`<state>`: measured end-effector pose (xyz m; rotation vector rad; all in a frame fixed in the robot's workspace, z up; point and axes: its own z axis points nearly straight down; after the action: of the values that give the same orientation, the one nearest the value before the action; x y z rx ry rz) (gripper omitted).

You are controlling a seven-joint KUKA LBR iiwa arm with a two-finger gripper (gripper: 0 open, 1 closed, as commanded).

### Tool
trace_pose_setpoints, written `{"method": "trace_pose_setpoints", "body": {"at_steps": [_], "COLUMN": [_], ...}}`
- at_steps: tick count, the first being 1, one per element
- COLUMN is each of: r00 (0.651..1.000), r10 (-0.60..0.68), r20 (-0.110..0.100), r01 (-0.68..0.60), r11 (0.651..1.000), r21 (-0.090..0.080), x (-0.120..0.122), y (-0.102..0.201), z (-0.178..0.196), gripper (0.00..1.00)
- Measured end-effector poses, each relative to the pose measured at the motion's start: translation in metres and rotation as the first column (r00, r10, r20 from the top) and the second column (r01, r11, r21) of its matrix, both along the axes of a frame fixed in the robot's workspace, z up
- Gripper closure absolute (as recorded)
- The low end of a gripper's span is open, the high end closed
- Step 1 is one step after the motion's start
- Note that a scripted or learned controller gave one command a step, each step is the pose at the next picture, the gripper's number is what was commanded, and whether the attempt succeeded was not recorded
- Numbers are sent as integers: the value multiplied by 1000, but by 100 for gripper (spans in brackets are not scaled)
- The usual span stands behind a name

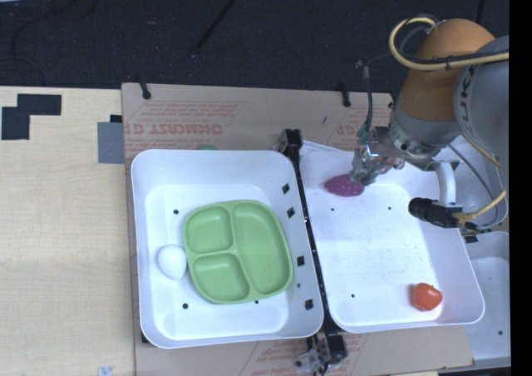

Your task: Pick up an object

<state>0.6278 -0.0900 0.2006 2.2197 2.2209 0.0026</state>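
A flat purple object (pixel 342 186) lies at the far edge of the right bin (pixel 391 299). My gripper (pixel 363 173) comes down right at the purple object's right end, touching or nearly touching it. A small red-orange object (pixel 426 296) rests near the right bin's front right corner. In the left bin (pixel 158 316) sits a green divided plate (pixel 237 249), with a white egg-shaped object (pixel 172 262) beside its left edge.
A black divider (pixel 303 233) with clips runs between the two bins. Cardboard (pixel 208 116) lies under and behind the bins. The arm's grey body and orange band (pixel 440 66) hang over the right bin's far right corner.
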Motion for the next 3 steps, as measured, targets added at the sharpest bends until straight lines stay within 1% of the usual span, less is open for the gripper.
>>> {"method": "trace_pose_setpoints", "body": {"at_steps": [1, 2, 3], "r00": [1000, 1000, 1000], "r10": [0, 2, 3], "r20": [-2, -6, -9], "r01": [0, -2, -3], "r11": [1000, 1000, 1000], "r21": [0, 2, 2], "x": [0, -9, -28], "y": [-2, 41, 91], "z": [20, 20, 10], "gripper": [100, 100, 100]}}
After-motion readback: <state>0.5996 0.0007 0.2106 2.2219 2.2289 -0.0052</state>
